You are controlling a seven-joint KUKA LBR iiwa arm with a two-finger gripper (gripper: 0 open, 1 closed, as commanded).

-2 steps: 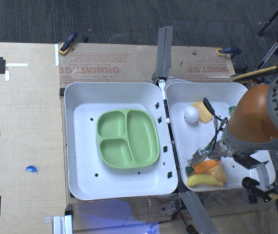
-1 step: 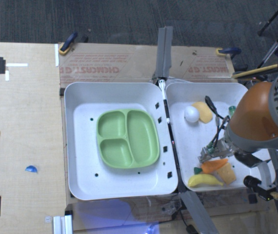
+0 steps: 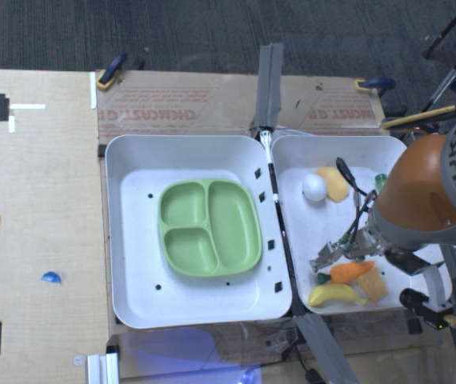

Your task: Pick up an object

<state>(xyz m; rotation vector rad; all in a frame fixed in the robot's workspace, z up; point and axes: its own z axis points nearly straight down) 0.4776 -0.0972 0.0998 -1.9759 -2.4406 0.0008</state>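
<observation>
My gripper (image 3: 336, 252) hangs low in the right bin (image 3: 300, 230), just above an orange carrot (image 3: 351, 272). In front of the carrot lie a yellow banana (image 3: 336, 296) and a tan block (image 3: 373, 286). A white ball (image 3: 314, 186) and a yellow piece (image 3: 337, 184) sit at the back of this bin, with a black utensil (image 3: 348, 174) beside them. The arm's orange band (image 3: 420, 186) covers the bin's right part. Nothing is visibly held by the gripper.
The left bin (image 3: 132, 214) holds a green divided plate (image 3: 210, 227). A metal divider (image 3: 270, 94) rises between the bins at the back. A small green item (image 3: 381, 181) peeks out by the arm. Cardboard lies behind the bins.
</observation>
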